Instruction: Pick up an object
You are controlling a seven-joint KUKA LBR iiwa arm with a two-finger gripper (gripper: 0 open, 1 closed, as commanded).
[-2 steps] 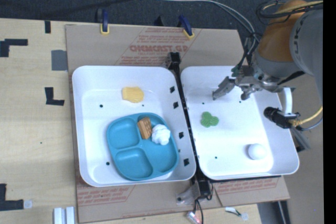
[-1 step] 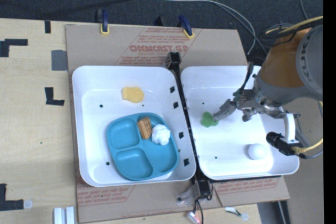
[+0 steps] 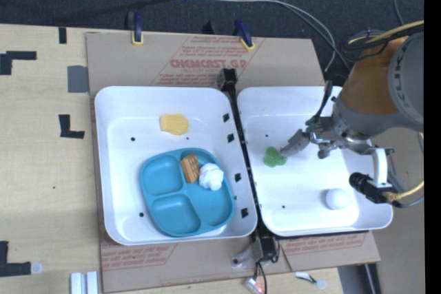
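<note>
Hand [image 3: 288, 148] sits low in right white bin [image 3: 296, 217], just beside small green lumpy object [image 3: 275, 158]. Can't tell if spread or pinching. Nothing lifted yet; grasp and raise remain.

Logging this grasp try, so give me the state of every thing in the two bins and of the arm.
Green object: lying in right bin, at the gripper tip.
White ball: resting, untouched.
Blue tray: flat in left bin.
Brown piece, white piece: on tray.
Yellow piece: beside tray.

glossy white plastic bins [image 3: 117, 113], smooth blue plastic tray [image 3: 165, 206], matt brown cardboard sheet [image 3: 200, 62]
</note>
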